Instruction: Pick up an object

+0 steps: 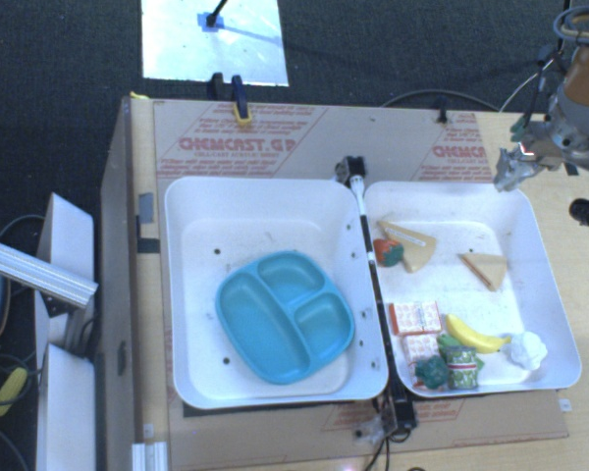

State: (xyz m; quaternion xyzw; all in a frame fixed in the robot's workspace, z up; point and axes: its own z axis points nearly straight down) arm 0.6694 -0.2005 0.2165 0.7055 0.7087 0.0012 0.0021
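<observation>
The gripper [510,173] hangs above the right bin's [542,234] far corner, apart from the banana [474,335].

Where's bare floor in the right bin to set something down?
Right white bin: bare floor between the tan wedge, the yellow banana and the red-white packets. Crowded along the near edge around the green toy and white crumpled wad.

Divided plate [285,315] in left bin [196,224]. Right bin [540,253]: two wedges [412,245] [485,269] at back, banana [474,336] and packets [415,317] in front. Pincer [511,176] above right bin's back right corner.
</observation>
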